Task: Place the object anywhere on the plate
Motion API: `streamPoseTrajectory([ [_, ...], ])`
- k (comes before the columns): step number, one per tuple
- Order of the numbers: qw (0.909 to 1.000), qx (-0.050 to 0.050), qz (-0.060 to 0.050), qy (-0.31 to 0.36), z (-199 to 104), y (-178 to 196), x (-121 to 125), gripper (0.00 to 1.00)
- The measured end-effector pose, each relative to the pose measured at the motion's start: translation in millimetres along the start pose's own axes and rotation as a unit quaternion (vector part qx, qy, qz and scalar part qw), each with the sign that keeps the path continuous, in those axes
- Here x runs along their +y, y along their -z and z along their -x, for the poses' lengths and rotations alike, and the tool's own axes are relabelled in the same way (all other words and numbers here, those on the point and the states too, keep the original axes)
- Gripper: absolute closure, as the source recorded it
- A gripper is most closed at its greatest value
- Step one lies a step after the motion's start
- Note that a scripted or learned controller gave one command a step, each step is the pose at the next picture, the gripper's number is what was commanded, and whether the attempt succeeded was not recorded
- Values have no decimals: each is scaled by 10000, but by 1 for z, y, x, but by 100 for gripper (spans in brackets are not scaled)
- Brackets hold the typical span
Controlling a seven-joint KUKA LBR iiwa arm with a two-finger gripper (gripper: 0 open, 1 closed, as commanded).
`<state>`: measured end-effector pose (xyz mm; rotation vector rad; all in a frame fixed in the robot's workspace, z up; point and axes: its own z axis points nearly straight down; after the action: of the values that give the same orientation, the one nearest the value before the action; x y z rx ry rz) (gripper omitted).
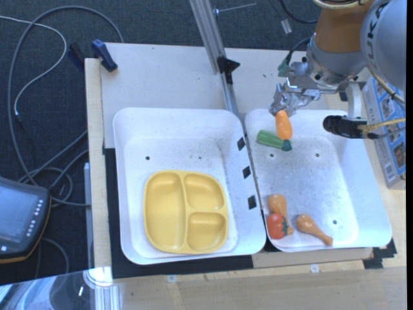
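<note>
The gripper point(284, 106) is hanging over the right bin's point(361, 237) far-left corner, its fingers closing on the top of an orange carrot point(283, 125) — the carrot is dangling just above a green piece point(273, 140). The yellow plate point(186, 210) is lying well down-left of the gripper in the left bin point(129, 147), beyond the rim between the bins — bare white floor is showing around it.
</note>
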<state>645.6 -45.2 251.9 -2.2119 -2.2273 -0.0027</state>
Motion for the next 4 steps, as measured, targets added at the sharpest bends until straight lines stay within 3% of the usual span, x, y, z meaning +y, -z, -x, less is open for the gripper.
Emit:
streamPoseTrajectory([
  [1,10000,1,-13,0,-59,-7,-6,100],
  [3,10000,-2,13,1,-162,-5,10,100],
  [4,10000,-9,-15,-7,-209,-20,3,100],
])
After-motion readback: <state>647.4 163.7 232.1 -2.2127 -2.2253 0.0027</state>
